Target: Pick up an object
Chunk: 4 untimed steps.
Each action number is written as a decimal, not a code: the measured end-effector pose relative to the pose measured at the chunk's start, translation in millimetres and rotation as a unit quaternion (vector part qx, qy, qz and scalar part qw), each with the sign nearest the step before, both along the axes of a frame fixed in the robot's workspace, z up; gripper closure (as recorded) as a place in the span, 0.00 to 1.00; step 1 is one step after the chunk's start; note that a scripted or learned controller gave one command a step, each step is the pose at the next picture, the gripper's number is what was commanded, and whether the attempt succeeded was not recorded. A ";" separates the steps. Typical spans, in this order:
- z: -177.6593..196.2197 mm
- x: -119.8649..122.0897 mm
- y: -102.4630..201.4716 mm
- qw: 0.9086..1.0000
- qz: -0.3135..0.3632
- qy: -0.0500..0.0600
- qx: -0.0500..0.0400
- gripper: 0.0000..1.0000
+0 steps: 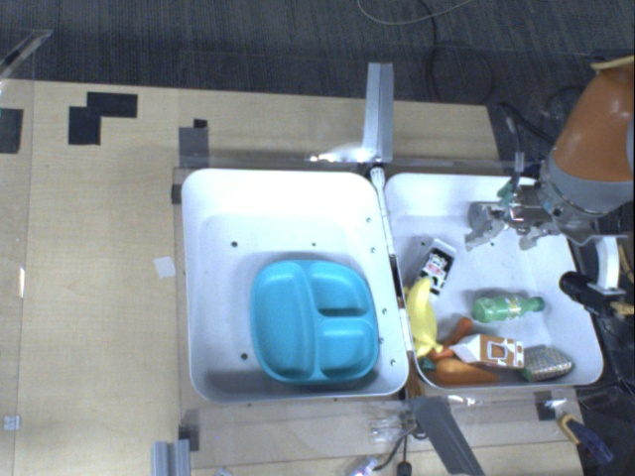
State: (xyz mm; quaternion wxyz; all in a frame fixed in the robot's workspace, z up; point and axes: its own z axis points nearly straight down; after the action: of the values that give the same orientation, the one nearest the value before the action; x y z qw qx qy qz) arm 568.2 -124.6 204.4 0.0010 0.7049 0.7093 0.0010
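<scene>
Overhead, your gripper (493, 228) hangs open, holding nothing, in the right bin (451, 188) | green bottle (507, 307) lies just below it toward the front, long axis left-right | drop forward.

Pale wooden bench under dark carpet

Dark grey carpet (198, 8) spans the frame's top, a thin cable (417, 8) looping at upper right; black patches (99, 115) mark the bench (89, 296) upper left.

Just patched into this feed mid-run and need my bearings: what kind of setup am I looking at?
Most likely a robotics lab pick-and-place bench: two shallow white bins stand side by side on a wooden bench, the arm's gripper hangs over the right bin, and mixed test items lie there, like a banana and a green bottle.
</scene>
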 end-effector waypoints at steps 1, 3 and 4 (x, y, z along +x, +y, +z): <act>-44.2 44.8 -44.1 0.995 -0.099 0.000 0.000 0.00; -116.9 93.7 -63.9 0.996 -0.086 -0.002 -0.001 0.00; -109.6 63.7 -14.6 0.998 -0.060 -0.001 0.000 0.00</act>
State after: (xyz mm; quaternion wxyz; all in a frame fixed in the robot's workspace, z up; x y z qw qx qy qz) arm 632.0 -139.2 94.7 0.0015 0.7459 0.6661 0.0014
